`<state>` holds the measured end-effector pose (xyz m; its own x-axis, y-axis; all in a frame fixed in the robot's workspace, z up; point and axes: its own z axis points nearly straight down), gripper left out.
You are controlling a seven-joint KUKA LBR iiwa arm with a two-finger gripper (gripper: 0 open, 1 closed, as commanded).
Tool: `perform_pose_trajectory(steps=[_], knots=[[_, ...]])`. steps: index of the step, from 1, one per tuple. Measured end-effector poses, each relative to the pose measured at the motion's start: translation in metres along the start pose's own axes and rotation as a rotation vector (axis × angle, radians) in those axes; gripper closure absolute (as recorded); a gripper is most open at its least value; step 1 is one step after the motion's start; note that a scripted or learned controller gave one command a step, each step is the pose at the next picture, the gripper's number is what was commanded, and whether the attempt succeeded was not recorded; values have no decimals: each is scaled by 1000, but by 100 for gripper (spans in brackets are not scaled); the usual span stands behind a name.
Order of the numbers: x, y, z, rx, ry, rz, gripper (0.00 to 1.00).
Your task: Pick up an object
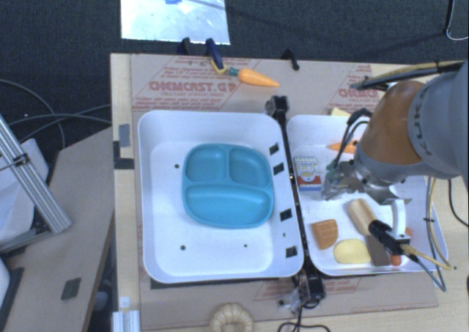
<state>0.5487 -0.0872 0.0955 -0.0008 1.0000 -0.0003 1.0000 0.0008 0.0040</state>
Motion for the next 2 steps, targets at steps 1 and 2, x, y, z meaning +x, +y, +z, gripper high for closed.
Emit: perform_pose_trajectory(steps=[1,2], knots=[[-2,7,-44,1,0,-3,100],[-8,5,-105,-2,-1,-2,100]])
